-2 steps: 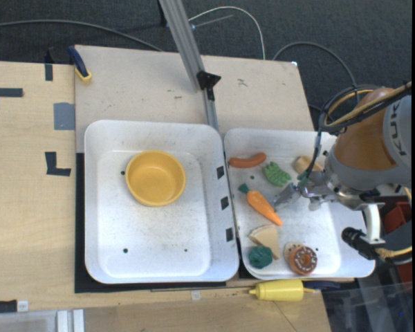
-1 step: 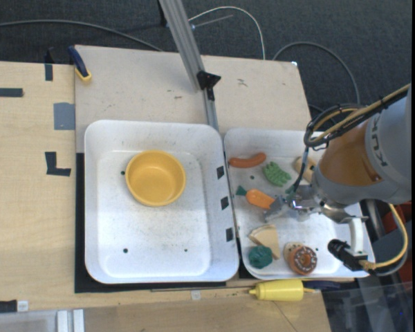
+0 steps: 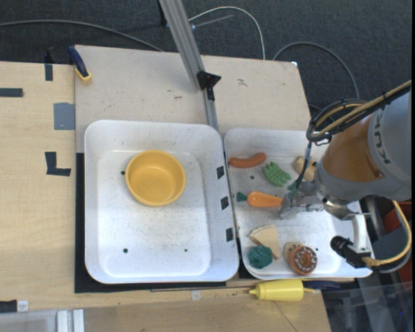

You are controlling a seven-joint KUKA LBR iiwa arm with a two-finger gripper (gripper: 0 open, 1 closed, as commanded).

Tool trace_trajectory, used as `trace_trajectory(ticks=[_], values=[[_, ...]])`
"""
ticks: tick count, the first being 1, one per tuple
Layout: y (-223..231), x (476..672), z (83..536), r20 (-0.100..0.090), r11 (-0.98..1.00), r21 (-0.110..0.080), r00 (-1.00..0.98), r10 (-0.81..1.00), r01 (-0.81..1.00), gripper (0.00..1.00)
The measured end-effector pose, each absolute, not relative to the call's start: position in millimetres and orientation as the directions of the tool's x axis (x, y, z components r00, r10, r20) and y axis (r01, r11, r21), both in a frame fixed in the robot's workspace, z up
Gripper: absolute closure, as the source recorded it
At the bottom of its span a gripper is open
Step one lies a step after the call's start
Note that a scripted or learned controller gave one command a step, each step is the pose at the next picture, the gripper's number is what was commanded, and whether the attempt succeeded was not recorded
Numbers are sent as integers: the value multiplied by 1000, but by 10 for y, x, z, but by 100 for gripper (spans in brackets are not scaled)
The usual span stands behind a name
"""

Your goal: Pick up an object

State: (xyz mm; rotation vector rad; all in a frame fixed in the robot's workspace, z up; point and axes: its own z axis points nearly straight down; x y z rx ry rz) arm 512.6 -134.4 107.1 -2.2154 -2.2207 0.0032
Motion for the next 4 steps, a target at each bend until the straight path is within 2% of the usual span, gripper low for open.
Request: trace_trajectory(ticks=[1, 3, 4], values=[[-1330, 5093, 1689, -1, 1, 3, -1, 1000, 1000, 100], [-1236, 5059, 2751, -1, 2, 4, -2, 1000, 1000, 100], [-702, 5167, 2750, 2, 7, -1, -7, 1000, 1000, 100]])
